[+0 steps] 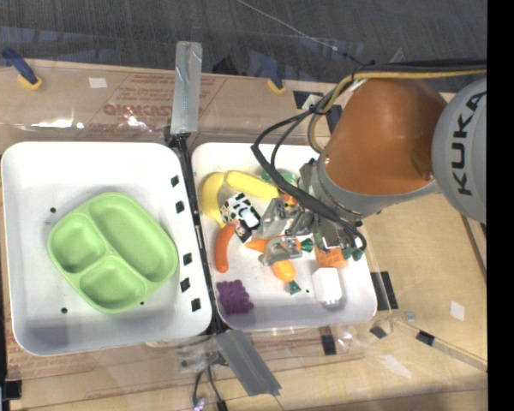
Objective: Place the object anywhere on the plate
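The arm's orange band (381, 135) covers the right bin's (240, 319) far right corner and part of the green item behind the banana (240, 184). The gripper (283, 234) sits among the toys; its finger state is unreadable. Small green and orange pieces beside the white block (327, 285) are too small to identify. The grey arm link (463, 152) is cut off at the right.

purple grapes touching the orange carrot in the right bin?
Apart. The camera view shows bare white bin floor between the purple grapes and the lower tip of the orange carrot.
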Motion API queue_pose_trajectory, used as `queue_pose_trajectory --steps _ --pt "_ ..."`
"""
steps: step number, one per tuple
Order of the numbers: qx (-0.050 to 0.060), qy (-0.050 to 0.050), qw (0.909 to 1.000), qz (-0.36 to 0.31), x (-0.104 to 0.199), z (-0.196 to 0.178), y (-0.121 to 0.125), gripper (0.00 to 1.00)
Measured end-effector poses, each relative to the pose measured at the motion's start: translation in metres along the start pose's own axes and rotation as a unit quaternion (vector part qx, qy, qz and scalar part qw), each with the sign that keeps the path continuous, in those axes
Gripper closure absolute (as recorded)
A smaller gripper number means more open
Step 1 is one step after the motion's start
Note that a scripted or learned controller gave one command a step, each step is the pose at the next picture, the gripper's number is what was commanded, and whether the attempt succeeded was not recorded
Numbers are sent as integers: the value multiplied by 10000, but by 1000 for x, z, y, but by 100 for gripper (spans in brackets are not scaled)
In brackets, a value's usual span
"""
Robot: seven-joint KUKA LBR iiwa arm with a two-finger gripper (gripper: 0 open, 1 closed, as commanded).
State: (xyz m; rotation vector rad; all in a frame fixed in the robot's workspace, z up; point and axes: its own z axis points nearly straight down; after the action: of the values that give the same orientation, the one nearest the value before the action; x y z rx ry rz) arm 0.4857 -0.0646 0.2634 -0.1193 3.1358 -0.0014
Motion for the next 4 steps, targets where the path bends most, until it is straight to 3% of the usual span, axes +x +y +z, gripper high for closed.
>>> queue_pose_trajectory --steps 1,2,3,4 --pt "-13 41 10000 -50 -28 59 31 100" --pt "-7 8 9985 -542 -38 38 65 100" --pt "-6 8 9985 -541 -38 38 65 0" --pt "10 -5 9960 -893 -7 -1 -20 0"
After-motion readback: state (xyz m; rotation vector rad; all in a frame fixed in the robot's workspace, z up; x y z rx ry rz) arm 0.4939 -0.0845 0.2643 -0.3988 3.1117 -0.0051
